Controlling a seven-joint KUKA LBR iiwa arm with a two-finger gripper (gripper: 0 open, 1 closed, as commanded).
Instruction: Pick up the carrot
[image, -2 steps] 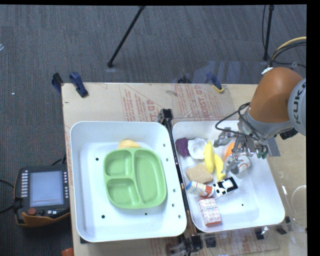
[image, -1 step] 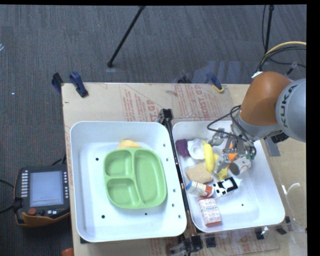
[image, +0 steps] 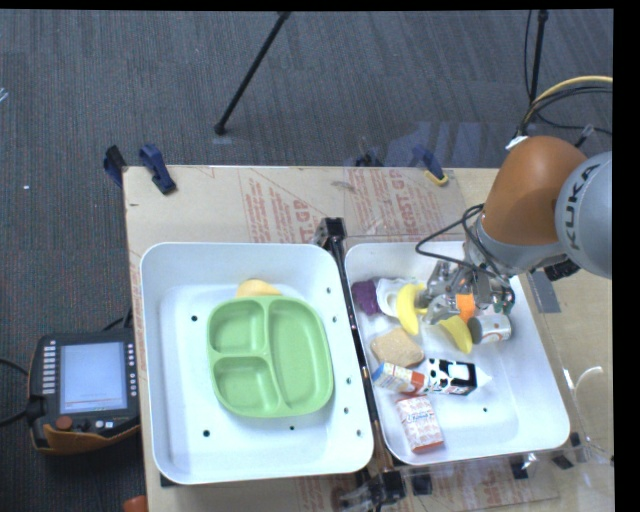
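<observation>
The carrot (image: 466, 304) shows as a small orange piece in the upper middle of the right bin (image: 530, 400). My gripper (image: 466, 296) hangs low directly over it, at the end of the grey arm with the orange band (image: 530, 190). Gripper parts cover most of the carrot. I cannot tell whether it is held or just lying underneath.
Crowded around the carrot are a yellow banana (image: 410, 306), a yellow wedge (image: 458, 334), a white cup (image: 493, 326), a purple item (image: 365, 297), bread (image: 397, 348), a small bottle (image: 440, 377) and a pink box (image: 421, 422). The left bin (image: 165, 400) holds a green divided plate (image: 270, 357).
</observation>
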